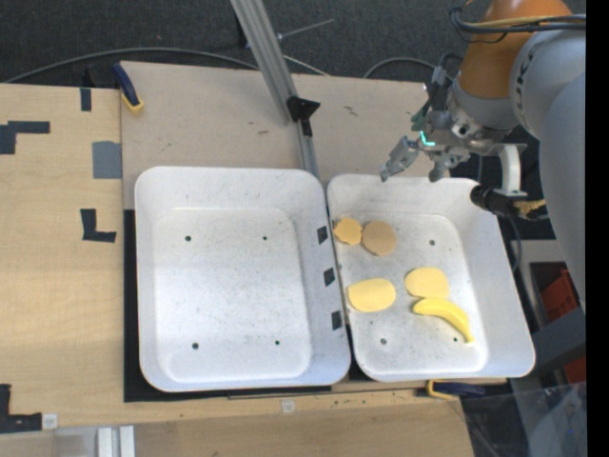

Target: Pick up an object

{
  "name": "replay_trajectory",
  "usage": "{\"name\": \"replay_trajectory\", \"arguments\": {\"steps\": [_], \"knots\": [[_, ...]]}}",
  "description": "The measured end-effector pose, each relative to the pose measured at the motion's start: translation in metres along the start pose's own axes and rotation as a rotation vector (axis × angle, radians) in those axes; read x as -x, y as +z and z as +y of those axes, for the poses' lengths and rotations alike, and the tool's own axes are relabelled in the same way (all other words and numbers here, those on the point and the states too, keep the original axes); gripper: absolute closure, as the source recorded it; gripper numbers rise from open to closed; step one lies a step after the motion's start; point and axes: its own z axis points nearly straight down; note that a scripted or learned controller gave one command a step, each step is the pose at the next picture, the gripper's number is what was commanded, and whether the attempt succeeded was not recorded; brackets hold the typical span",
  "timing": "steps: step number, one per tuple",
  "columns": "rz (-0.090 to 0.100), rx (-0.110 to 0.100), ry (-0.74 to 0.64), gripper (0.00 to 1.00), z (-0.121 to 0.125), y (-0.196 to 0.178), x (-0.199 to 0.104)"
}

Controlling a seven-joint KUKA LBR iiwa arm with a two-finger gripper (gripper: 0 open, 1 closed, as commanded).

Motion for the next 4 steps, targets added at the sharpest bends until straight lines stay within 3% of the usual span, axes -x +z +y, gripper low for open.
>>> {"name": "replay_trajectory", "arguments": {"steps": [1,3,4], "knots": [[-0.002,0.005,-0.002,0.0,0.001,-0.003,0.0],[-0.002,-0.001,0.0,0.0,-0.008,0.095,0.012],[-0.003,0.001,-0.001,0.0,-0.009,0.116,0.011]]}}
